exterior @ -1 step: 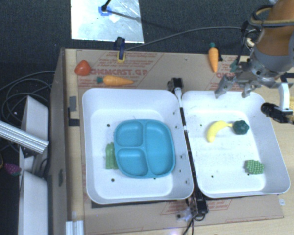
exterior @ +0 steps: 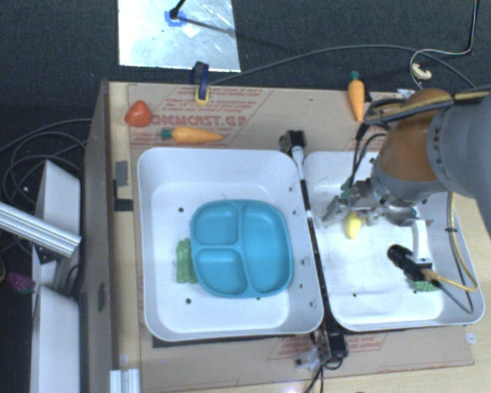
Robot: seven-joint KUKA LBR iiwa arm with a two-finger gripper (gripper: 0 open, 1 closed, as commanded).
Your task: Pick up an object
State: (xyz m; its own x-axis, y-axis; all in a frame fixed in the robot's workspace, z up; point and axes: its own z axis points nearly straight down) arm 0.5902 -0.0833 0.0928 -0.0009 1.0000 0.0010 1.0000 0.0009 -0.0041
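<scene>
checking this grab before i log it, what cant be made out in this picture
1. Tool, camera view: the arm's wrist covers its fingers, so its grip is unreadable.
2. Yellow object in the right bin: too small and partly under the tool to identify.
3. Green object in the left bin: the blue divided plate overlaps it.

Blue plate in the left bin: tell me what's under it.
A green object pokes out from beside the blue plate's left edge; whether it continues beneath is hidden. Elsewhere the plate covers the left bin.
</scene>
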